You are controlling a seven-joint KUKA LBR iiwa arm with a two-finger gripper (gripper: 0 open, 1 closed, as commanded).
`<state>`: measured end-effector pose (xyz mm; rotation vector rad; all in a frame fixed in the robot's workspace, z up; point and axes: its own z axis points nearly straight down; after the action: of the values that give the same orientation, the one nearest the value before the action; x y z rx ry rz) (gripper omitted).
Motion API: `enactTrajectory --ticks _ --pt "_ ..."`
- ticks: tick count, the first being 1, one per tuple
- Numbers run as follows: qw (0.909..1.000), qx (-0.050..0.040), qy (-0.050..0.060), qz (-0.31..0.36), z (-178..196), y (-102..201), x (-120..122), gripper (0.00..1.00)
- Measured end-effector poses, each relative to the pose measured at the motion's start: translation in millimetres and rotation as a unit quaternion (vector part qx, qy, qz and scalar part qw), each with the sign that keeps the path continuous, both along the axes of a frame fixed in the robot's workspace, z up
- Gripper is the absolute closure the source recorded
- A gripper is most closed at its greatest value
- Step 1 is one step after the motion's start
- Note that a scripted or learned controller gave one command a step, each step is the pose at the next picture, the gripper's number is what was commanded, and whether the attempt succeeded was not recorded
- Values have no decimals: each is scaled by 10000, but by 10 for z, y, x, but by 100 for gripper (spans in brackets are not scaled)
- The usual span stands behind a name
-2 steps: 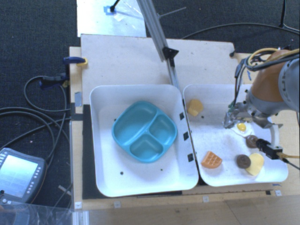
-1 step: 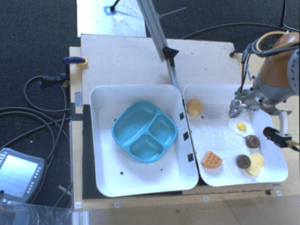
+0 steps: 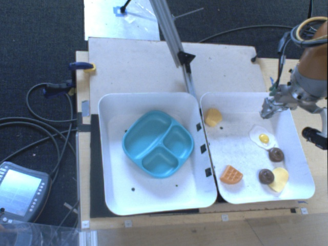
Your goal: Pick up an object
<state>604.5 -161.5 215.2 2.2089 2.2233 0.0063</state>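
Start at your far left: a handheld control pendant (image 3: 19, 189) lies on the dark floor, with black cables (image 3: 38, 122) looping above it toward the bench.

Next comes the left bin (image 3: 115, 188). It holds a blue divided plate (image 3: 158, 143), three compartments, sitting flat near the bin's middle and turned at an angle to the walls. A slanted metal pole (image 3: 166, 24) crosses above the bench and ends near the seam between the two bins.

Move on to the right bin (image 3: 302, 188), where your candidates for picking lie. A small yellow-orange lump (image 3: 212, 118) sits near its upper left corner. Lower down, an orange waffle-like wedge (image 3: 231, 176) lies near the front wall. Further right you see a toy fried egg (image 3: 262, 138), white with a yellow yolk; just below and right of it is a brown round piece (image 3: 276, 155). A second brown round piece (image 3: 266, 176) lies nearer the front, touching or just beside a pale yellow piece (image 3: 280, 180), which may be a cheese slice or a chip; the view is too coarse to say.

At the far right, the gripper (image 3: 268, 109) hangs over the right bin's upper right area, above the egg and apart from it. It carries nothing you can see, and you cannot tell how it is set from this angle.
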Motion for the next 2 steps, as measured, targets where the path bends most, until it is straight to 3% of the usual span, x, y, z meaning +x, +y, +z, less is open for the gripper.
enactTrajectory --ticks 1,2 --pt "10000 6 12 3 260 1 14 100" --pt "10000 14 19 23 195 500 242 100"
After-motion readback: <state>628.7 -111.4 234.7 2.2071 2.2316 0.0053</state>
